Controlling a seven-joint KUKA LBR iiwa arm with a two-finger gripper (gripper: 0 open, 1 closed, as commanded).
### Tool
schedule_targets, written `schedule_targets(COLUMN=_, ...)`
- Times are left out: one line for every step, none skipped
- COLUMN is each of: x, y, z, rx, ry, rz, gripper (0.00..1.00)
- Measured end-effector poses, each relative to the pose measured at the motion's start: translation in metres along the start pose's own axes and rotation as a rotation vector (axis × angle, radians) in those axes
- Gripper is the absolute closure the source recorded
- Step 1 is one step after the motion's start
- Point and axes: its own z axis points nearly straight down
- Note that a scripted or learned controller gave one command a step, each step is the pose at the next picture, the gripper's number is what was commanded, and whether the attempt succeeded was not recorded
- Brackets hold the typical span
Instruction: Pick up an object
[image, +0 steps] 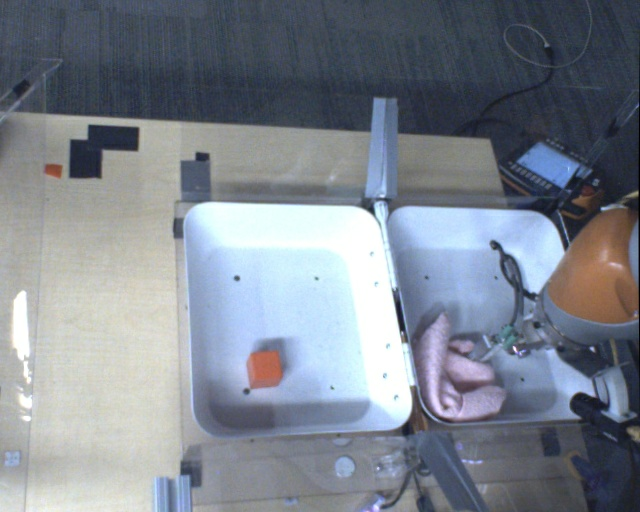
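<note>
Just left of my pincer (497, 345), a crumpled pink cloth (452, 372) lies in the right-hand white bin (470, 240), its near edge touching my fingertips; whether they are spread or pinching it, I cannot tell at this size. Farther left, across the divider, the left bin (280, 240) holds an orange block (265, 368). My orange-banded wrist (598, 272) is cut off at the frame's edge.

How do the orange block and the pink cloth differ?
Colour: the orange block is orange; the pink cloth is pale pink.
Shape: the block is compact and boxy; the cloth is crumpled and sprawls wider.
Place: the block sits in the left bin, the cloth in the right bin beside the claw.
Both rest on a bin floor.
</note>
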Motion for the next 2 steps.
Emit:
schedule_targets(x=0.0, y=0.0, z=0.0, rx=0.0, ry=0.0, rz=-0.001, gripper=0.0)
schedule_targets(x=0.049, y=0.07, z=0.0, rx=-0.007, ry=0.003, rz=-0.036, gripper=0.0)
